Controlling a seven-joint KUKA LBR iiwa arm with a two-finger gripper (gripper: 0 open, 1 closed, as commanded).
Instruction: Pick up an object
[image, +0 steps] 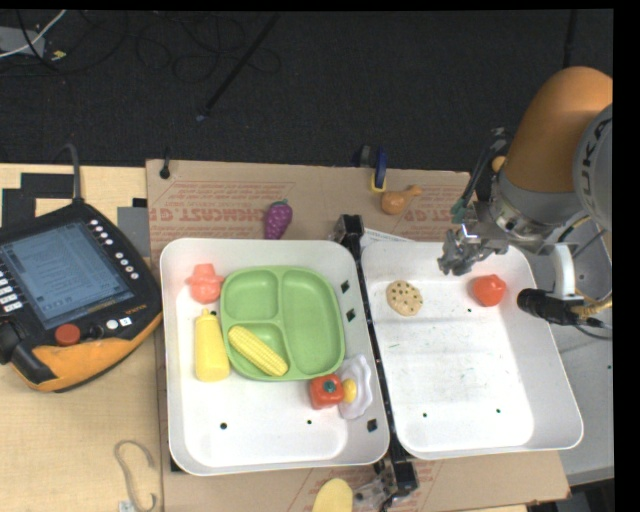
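My gripper (458, 258) hangs over the far edge of the right bin (500, 400), with the grey arm and its orange band behind it at the upper right. A beige cookie with dark chips (404, 297) lies in that bin, a little left of and nearer than the gripper. Just right of the gripper rests a red tomato-like ball (489, 290). Neither object touches the gripper.
The left bin (260, 440) holds a green divided plate (300, 320) with a corn cob (258, 350), a yellow bottle (210, 346), a pink toy (203, 284) and a red toy (326, 391). A purple grape bunch (278, 218) and an orange toy (399, 200) lie behind the bins. A control tablet (70, 290) sits at the left.
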